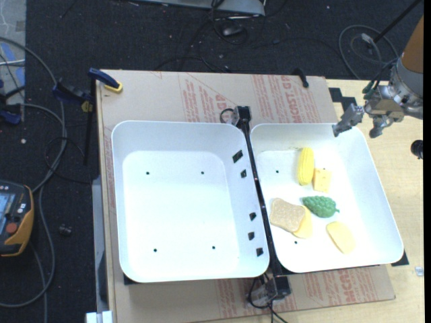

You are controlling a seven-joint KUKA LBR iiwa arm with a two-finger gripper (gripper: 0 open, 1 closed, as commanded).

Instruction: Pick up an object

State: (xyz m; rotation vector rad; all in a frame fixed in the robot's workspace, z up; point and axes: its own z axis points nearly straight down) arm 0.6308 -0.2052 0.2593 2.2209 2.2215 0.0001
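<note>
So in the overhead camera view the gripper [361,122] sits at the upper right of the frame, just over the top-right corner of the right bin [377,173], fingers spread apart with nothing between them. All the stuff is in that right bin: a corn cob [306,165] standing lengthwise near the middle, a small yellow block [322,180] just beside it, a green bumpy piece [320,206] below, a tan bread slice [287,215] to its left, and a yellow oval piece [341,237] at lower right. The left bin [128,180] takes up the middle-left.
</note>
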